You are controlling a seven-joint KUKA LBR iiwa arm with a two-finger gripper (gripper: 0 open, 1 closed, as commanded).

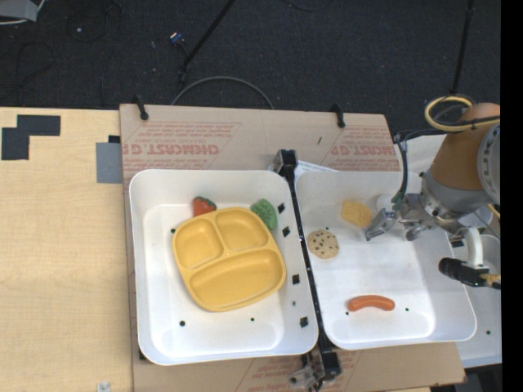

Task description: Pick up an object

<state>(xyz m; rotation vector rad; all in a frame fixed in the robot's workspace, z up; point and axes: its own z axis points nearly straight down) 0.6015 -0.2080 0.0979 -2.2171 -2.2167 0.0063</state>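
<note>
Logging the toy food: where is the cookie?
The cookie lies in the right bin, near its left wall, below-left of the yellow piece and above the sausage.

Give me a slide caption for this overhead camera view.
Pincer hovers beside a cracker in the right bin, near a cookie and sausage.

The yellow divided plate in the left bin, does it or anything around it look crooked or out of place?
The yellow divided plastic plate sits turned at a slant to the left white bin's walls. A red-orange toy vegetable and a green leafy toy lie off the plate, tucked against its far rim. Nothing looks spilled or damaged.
</note>
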